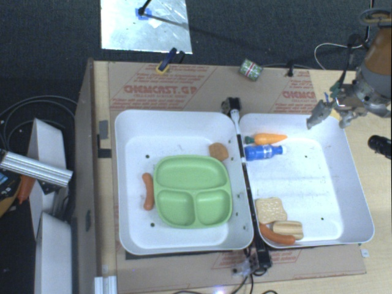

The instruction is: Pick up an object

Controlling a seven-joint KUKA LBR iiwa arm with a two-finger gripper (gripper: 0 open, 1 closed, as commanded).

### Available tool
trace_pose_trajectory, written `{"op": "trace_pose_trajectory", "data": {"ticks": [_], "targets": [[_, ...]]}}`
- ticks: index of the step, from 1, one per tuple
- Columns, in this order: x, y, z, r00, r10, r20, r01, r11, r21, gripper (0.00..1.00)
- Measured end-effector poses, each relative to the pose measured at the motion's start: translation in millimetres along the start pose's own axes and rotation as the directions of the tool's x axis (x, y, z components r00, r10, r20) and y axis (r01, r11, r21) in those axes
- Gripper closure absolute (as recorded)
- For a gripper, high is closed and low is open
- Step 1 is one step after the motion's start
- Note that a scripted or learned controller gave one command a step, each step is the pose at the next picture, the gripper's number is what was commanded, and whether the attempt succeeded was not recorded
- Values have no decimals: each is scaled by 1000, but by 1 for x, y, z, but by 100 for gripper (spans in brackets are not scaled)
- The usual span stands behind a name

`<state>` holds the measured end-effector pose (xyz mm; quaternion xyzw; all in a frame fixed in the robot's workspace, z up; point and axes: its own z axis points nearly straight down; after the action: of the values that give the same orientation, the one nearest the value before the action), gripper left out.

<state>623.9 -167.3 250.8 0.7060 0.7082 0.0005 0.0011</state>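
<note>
My gripper (329, 120) hangs open over the far right corner of the right bin (343, 182), with nothing between its fingers. In that bin an orange carrot (269, 138) and a blue bottle (264, 152) lie by the far left wall, to the gripper's left. A square cracker (271, 209), a hot dog bun (288, 228) and a red sausage (274, 238) sit at the near left corner. The left bin (131, 164) holds a green divided plate (193, 190), a brown cookie (218, 151) and a small sausage (147, 192).
The divider between the bins (242, 164) runs down the middle. Behind the bins a green tape roll (250, 70) and a yellow-blue clip (165, 61) lie on the board. A foil sheet (146, 17) lies further back. Cables and metal parts (37, 164) crowd the left.
</note>
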Motion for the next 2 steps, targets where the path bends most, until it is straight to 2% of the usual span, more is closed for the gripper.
{"op": "trace_pose_trajectory", "data": {"ticks": [1,2], "targets": [[35,44,115,1000,-2,-2,2,1000,4,0],[65,48,148,1000,0,6,0,1000,-9,0]]}}
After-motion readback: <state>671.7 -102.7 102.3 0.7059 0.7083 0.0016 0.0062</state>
